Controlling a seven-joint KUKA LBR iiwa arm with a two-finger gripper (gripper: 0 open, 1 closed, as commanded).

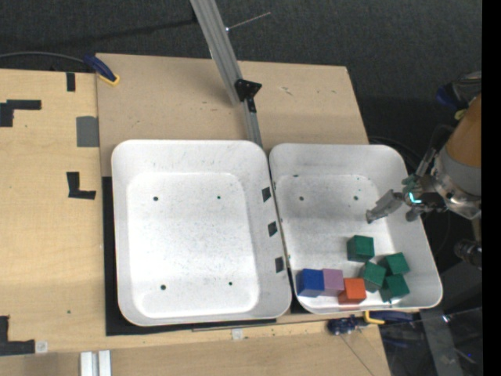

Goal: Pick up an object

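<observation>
The claw (389, 204) hung empty, fingers apart, over the right bin (329, 163); I judged the approach step underway, next requiring descent onto the nearest green block (360, 247) below it.

**Materials / finish**

Two shallow white plastic bins (192, 151), smooth w/ slight sheen, faint grey speckling. Tan wooden bench top (305, 100): matt, scuffed. Grey metal rail (219, 37): brushed, semi-gloss. Small cubes – green (361, 247), blue (311, 281), lilac (333, 280), orange (354, 290) – look matt, prob. foam or plastic, can't tell. Dark floor (94, 6): rough, carpet-like.
</observation>
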